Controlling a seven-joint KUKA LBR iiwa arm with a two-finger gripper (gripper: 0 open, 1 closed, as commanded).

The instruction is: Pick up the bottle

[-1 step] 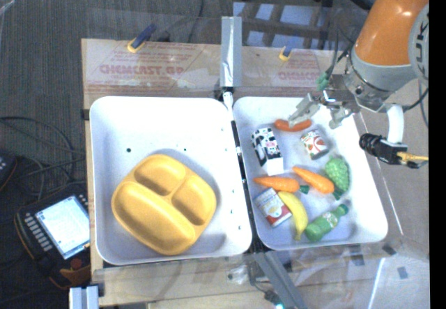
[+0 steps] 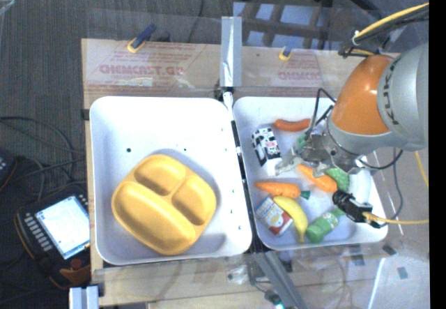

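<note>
Green bottle (image 2: 323, 225) lies at right bin's (image 2: 245, 161) front; gripper (image 2: 306, 155) above carrots, grip state I cannot tell.

Camera: we look down at a slant on the bench (image 2: 160, 67).
Coverage: we see both bins (image 2: 111, 126) whole.

Grey KUKA iiwa arm (image 2: 411, 95) with rounded casing, glossy orange band (image 2: 362, 102) above the wrist (dark lettering on the grey shell), yellow cable (image 2: 390, 21), metallic gripper (image 2: 306, 154)
</note>
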